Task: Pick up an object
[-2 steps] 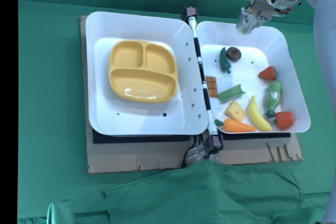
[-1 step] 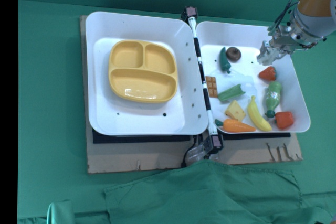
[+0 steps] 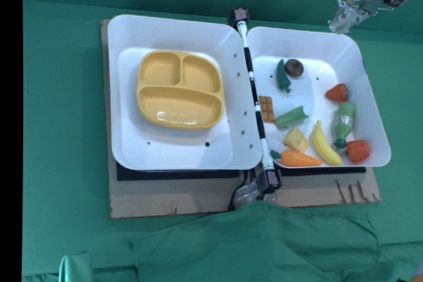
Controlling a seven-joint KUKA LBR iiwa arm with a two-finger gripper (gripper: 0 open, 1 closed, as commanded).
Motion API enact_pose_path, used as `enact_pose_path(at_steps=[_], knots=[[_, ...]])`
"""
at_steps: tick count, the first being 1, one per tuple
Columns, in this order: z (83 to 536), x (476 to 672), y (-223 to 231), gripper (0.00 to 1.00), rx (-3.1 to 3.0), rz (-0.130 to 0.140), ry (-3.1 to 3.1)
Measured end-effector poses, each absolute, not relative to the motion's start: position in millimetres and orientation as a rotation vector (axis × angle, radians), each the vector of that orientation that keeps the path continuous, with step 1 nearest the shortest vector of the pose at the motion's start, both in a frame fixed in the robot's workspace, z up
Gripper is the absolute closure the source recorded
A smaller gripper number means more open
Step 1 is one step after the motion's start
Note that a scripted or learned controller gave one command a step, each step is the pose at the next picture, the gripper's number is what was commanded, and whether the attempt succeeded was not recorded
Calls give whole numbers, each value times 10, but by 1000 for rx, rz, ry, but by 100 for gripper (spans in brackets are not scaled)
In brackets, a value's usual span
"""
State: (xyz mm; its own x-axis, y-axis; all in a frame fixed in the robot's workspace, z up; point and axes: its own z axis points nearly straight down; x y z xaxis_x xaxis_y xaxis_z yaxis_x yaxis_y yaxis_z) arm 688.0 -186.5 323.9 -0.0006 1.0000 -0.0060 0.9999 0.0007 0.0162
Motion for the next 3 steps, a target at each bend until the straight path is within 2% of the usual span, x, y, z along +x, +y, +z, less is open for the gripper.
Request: enact_pose_path(at_steps=[1,3], knots=[[2594,7003,-1868,100,2224,-4,2219],[2927,7024,-1891,100,2215,4,2200]])
